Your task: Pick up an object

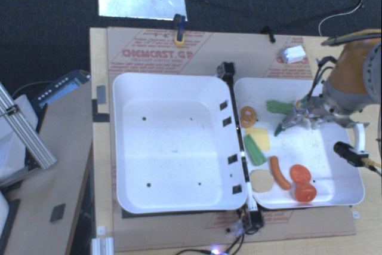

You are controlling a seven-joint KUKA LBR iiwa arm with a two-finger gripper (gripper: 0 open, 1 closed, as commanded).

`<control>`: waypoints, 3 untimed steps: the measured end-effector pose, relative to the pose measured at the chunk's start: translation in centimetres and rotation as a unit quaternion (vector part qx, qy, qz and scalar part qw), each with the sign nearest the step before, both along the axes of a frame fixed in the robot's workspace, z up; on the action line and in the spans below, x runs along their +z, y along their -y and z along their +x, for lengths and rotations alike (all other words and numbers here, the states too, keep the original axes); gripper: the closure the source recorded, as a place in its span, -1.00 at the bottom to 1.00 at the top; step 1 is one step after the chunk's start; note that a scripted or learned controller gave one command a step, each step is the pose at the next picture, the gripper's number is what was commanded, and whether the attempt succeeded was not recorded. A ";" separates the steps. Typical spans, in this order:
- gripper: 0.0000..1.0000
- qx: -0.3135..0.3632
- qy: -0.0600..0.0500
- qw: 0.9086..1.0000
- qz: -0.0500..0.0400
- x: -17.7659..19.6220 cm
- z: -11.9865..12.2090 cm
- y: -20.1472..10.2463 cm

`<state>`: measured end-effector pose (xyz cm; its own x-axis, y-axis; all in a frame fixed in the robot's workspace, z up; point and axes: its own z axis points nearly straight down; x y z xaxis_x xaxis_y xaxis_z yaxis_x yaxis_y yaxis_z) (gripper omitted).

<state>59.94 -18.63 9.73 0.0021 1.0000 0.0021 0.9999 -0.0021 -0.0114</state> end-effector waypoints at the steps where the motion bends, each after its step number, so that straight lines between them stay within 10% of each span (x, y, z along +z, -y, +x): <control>1: -1.00 0.000 0.003 1.000 0.000 -1.2 -7.7 1.8; 2: 1.00 0.002 0.008 1.000 -0.002 0.0 -7.2 1.7; 3: 1.00 0.007 0.008 1.000 0.000 -1.3 -2.6 -6.5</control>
